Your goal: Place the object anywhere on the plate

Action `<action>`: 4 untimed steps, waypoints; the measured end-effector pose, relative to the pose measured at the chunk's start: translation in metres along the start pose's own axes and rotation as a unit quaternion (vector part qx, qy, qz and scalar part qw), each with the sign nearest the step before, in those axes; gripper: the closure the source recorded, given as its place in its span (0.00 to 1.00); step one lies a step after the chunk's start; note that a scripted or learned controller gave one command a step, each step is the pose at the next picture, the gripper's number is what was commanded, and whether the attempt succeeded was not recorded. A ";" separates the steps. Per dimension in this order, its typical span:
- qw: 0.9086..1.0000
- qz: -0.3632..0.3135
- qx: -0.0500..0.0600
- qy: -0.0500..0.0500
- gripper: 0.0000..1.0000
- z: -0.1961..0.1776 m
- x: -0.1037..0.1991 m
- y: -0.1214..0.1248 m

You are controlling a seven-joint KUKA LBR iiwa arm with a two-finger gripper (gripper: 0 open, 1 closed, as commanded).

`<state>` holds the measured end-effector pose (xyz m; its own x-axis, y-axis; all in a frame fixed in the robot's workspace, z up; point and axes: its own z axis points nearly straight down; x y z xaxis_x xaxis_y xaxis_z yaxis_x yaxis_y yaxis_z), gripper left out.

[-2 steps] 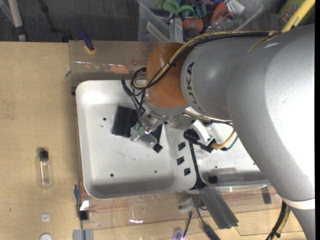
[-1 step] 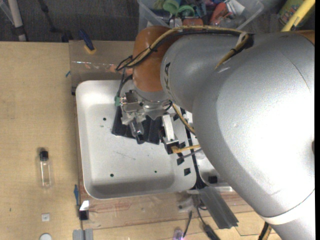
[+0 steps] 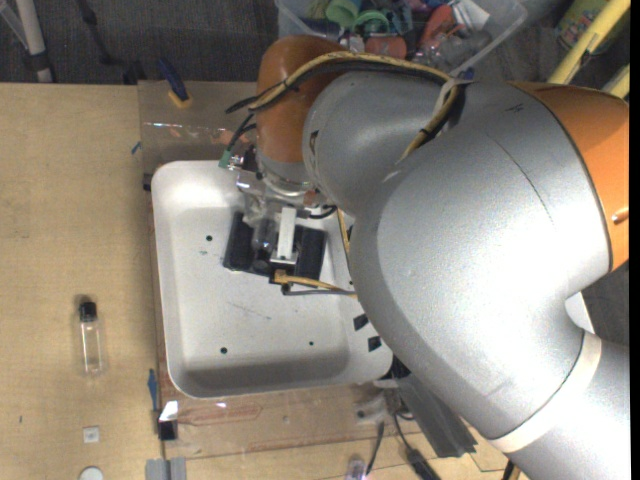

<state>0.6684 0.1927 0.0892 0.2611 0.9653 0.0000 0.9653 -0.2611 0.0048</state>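
My gripper (image 3: 272, 240) hangs low over the back right part of the left white bin (image 3: 200, 298), pointing down at the bin floor. Right under it a dark, flat, black shape (image 3: 240, 244) shows on both sides of the gripper, and the gripper hides its middle. I cannot tell whether this shape is touched or held. The big grey arm with its orange band (image 3: 290, 98) covers the right side of the view, along with whatever lies there.
A clear vial (image 3: 90, 336) with a dark cap lies on the wooden bench left of the bin. A clear tub (image 3: 400, 8) of coloured items stands at the back. A blue clip (image 3: 178, 93) sits near the bin's far corner. A thin yellowish cable (image 3: 315, 286) runs by the gripper.
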 end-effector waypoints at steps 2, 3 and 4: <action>0.937 -0.349 -0.003 0.003 1.00 -0.006 -0.022 0.006; 0.855 -0.518 -0.007 0.005 1.00 -0.003 -0.056 0.017; 0.824 -0.567 -0.012 0.007 1.00 -0.006 -0.078 -0.027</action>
<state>0.6219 0.1240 0.0952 -0.8079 0.5893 -0.0058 0.5889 0.8077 0.0293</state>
